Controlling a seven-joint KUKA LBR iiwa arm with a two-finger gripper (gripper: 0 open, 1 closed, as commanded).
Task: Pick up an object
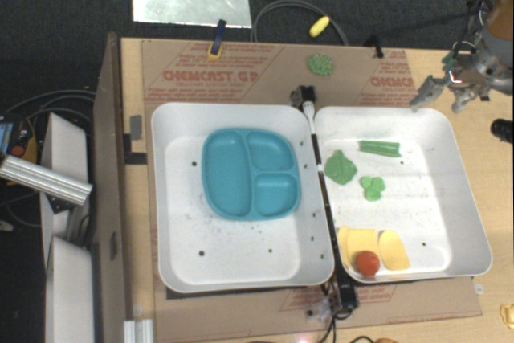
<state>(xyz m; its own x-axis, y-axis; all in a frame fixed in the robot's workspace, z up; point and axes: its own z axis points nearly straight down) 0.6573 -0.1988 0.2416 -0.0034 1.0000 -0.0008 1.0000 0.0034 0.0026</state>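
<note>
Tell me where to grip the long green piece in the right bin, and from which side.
Grip the long green piece at its middle, across its narrow width, coming straight down from above. It lies flat on the right bin floor, lengthwise along the far wall, so probably only its long edges give the fingers purchase. Nothing else lies close beside it. The gripper hangs beyond the bin's far right corner.

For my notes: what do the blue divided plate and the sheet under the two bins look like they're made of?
The blue divided plate looks like moulded plastic: even teal colour, rounded compartment edges, soft matte sheen. The sheet under the bins looks like brown cardboard or paper-faced board, flat and dull, with red printed lettering; the view cannot settle which.
</note>
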